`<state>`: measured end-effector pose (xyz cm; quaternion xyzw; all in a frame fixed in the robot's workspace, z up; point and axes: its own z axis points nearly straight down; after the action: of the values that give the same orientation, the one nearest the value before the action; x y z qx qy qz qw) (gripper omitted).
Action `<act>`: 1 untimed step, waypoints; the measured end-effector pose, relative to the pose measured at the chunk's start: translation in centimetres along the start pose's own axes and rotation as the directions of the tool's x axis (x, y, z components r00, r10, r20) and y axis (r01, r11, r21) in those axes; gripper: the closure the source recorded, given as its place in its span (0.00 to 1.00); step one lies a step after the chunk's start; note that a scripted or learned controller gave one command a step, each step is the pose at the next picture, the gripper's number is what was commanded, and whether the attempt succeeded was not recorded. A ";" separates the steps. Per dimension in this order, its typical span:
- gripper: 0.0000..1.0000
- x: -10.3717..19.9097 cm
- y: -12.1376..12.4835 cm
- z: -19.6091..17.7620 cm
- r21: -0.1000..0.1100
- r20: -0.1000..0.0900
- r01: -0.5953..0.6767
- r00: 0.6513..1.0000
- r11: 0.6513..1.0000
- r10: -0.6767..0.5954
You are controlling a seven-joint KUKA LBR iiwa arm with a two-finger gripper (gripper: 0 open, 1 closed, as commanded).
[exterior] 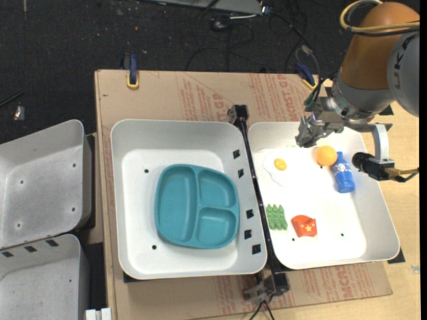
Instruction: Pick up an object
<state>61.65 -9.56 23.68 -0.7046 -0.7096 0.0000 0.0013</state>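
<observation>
We are in the approach: our tool hovers at the right bin's twelve o'clock edge, its spread impossible to tell. The orange ball lies just beside it at four o'clock; descending there comes next.

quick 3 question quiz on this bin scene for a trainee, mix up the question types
1. True or false: the teal divided tray lies in the left bin.
2. Which lies closest to the orange ball: A) green toy B) blue bottle C) red piece?
3. Which bin does the gripper hang over?

Key: 1 true. 2 B. 3 the right bin, at its far edge.
</observation>
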 end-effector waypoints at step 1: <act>1.00 4.4 -1.5 -0.7 -0.001 0.001 -0.001 1.000 1.000 0.001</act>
<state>60.14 -5.18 24.36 -0.7049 -0.7093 0.0002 0.0008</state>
